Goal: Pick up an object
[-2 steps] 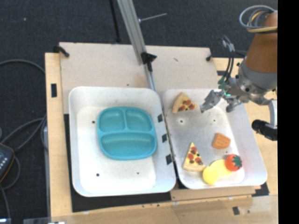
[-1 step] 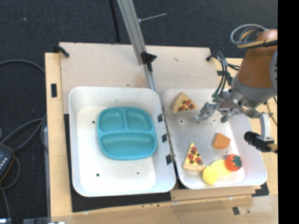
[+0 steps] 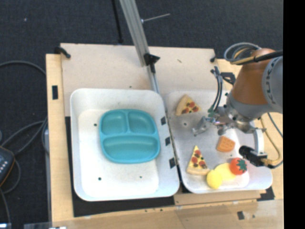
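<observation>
The right bin [image 3: 209,101] holds several toy foods. One pizza slice [image 3: 187,106] lies at its far left, and a second pizza slice [image 3: 197,160] lies near the front. An orange cracker-like piece [image 3: 226,144] sits in the middle right. At the front right a yellow lemon [image 3: 217,177] lies beside a red tomato [image 3: 237,166]. My gripper [image 3: 202,126] hangs low over the bin's middle, between the two pizza slices and just left of the orange piece. Nothing shows in its grasp.
The left bin [image 3: 86,128] carries a teal divided plate [image 3: 128,136]. An aluminium beam [image 3: 136,27] slants from the top down to the gap between the bins. Cables [image 3: 221,87] loop off the arm's wrist over the right bin's far side.
</observation>
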You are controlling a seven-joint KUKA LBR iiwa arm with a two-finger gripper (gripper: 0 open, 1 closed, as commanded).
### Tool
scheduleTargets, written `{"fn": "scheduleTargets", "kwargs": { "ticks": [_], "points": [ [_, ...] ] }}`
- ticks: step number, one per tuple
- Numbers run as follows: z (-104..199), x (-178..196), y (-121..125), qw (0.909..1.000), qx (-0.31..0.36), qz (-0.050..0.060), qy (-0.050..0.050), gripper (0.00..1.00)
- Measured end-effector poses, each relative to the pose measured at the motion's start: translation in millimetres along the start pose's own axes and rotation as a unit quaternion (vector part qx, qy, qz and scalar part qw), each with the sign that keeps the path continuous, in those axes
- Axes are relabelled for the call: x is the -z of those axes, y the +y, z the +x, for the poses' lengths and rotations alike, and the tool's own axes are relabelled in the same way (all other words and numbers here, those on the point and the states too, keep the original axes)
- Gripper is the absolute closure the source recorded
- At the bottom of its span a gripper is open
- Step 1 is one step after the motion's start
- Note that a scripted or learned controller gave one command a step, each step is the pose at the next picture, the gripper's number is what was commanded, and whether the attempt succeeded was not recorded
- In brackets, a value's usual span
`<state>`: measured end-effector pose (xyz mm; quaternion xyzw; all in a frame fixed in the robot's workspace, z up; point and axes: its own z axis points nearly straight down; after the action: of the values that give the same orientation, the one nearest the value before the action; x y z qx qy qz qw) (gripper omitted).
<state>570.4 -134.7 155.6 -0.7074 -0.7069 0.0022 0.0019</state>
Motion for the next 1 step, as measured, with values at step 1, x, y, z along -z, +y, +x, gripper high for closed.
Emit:
{"fn": "scheduleTargets", "kwargs": {
  "ticks": [1],
  "points": [
    [-0.7, -53.0, -0.9, 1.0000, 0.000, -0.001, 0.000, 0.00]
  ]
}}
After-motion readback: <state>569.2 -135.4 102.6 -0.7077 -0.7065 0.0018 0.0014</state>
